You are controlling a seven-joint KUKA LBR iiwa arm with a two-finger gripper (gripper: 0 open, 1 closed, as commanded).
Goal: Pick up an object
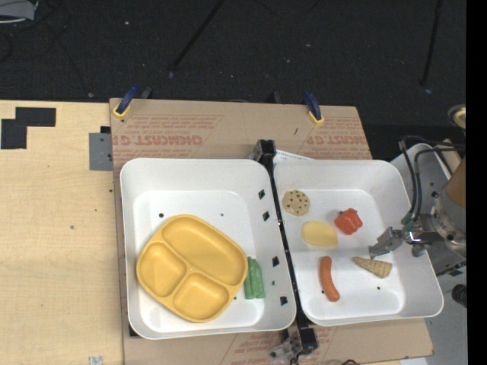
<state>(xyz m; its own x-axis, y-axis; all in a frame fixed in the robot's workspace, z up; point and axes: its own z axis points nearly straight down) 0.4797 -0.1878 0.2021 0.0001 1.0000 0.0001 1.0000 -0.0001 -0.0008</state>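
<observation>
The right bin holds a round cookie, a yellow lump, a red pepper, an orange sausage and a tan cone wedge. My gripper hangs over the bin's right side, just above and right of the cone wedge. It looks open, one grey finger reaching left toward the wedge, and nothing sits between the fingers.
In the left bin lie a yellow divided plate and a green piece by its right edge. A black divider runs between the bins. Cables loop above the wrist at the right.
</observation>
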